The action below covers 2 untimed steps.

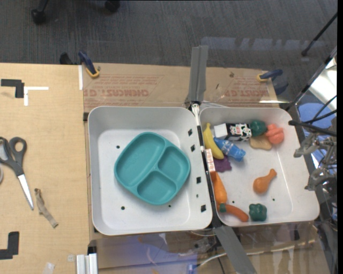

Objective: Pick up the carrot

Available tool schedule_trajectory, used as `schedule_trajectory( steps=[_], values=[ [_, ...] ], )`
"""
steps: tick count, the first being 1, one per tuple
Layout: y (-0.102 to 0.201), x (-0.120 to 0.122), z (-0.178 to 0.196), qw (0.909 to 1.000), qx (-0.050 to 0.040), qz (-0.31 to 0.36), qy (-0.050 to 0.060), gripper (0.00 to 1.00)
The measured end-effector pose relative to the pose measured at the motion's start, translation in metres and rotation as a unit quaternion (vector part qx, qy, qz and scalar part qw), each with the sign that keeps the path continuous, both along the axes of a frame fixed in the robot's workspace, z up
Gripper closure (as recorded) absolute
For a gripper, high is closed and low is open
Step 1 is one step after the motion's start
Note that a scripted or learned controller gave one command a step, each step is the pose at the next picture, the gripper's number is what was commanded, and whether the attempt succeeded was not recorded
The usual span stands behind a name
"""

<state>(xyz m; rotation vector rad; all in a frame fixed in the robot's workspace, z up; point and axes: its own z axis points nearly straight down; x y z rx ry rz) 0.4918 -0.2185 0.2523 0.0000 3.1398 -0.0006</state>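
A dark grey carpet floor (161, 27) runs across the top, with black chair casters (40, 13) at the upper left. The light wooden table (43, 160) carries scissors (19, 166) at its left edge and black tape marks (13, 85). Brown cardboard (139, 88) lies behind the bins, held by blue clamps (88, 63).

We see the scissors (16, 166) cut off by the left edge, one handle loop only partly in frame. At the right edge, the arm's metal parts (317, 155) run out of frame, too tangled for us to tell the gripper's state. The small carton (238, 130) with black patches bears print too small to read.
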Motion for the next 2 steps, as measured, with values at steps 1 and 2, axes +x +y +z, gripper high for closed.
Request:
schedule_trajectory(
  steps=[1,2],
  values=[
    [0.067,-0.014,-0.134,0.9992,0.0004,0.040,0.001,0.00],
    [0.126,0.021,-0.160,0.9906,-0.0004,0.137,-0.001,0.00]
  ],
)
